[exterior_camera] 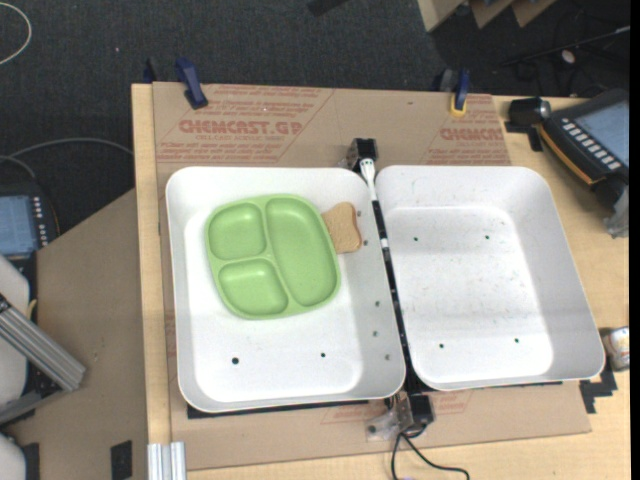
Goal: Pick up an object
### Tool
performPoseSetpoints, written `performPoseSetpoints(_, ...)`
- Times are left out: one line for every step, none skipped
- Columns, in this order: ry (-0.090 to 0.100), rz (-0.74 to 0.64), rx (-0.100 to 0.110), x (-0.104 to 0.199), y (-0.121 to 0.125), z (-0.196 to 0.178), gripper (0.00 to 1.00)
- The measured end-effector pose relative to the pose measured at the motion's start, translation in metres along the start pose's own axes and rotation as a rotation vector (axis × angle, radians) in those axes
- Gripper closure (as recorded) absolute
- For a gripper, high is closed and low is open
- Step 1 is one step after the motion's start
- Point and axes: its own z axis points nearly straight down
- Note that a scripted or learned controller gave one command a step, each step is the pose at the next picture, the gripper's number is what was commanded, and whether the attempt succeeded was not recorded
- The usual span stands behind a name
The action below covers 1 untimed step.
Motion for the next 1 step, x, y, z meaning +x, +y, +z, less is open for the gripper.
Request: performPoseSetpoints(-0.007, 0.002, -0.011, -0.0273, 0.0082, 0.0044, 1.0)
